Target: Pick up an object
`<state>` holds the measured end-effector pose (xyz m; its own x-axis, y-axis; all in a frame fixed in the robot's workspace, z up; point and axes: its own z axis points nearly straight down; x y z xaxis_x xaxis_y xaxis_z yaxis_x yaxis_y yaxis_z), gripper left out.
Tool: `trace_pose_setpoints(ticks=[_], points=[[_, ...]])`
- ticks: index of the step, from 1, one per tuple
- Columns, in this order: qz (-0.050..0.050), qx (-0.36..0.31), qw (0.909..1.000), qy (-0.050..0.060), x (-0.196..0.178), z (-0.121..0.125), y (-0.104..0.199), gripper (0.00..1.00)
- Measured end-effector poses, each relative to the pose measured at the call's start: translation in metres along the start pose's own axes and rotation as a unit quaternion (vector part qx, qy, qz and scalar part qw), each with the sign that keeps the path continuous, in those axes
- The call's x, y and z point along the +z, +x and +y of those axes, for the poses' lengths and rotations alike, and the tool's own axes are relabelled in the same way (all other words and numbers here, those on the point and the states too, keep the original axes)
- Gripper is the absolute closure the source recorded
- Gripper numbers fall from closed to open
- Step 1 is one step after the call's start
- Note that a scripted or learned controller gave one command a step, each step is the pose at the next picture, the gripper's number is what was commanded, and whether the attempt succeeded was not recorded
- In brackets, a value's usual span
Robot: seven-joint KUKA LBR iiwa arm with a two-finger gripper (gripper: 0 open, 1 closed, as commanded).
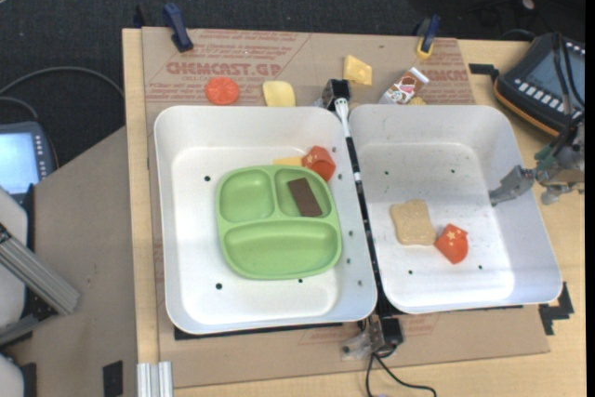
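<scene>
over the right bin's (pixel 521 149) outer rim, the gripper (pixel 521 183) hangs low — whether it stands apart or together cannot be told from above. nearest targets lie inward of it: a red piece (pixel 452 244) and, just beyond, a tan slice (pixel 412 223), close but apart. a good pick likely means centring on the red piece, clear of the slice — then descending straight.

The gripper (pixel 514 184) reaches in low from the right edge.
</scene>
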<state>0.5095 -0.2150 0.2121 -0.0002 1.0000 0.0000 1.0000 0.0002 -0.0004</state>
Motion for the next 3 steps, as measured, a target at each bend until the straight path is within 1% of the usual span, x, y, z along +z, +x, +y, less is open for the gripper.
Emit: trace_pose_setpoints(ticks=[1, 2, 3], points=[[0.003, -0.003, 1.0, 0.003, 0.056, 0.013, 0.053, 0.0], [0.001, 0.001, 1.0, 0.003, 0.131, -0.033, 0.056, 0.0], [-0.002, 0.001, 1.0, -0.003, 0.127, 0.002, 0.014, 0.0]])
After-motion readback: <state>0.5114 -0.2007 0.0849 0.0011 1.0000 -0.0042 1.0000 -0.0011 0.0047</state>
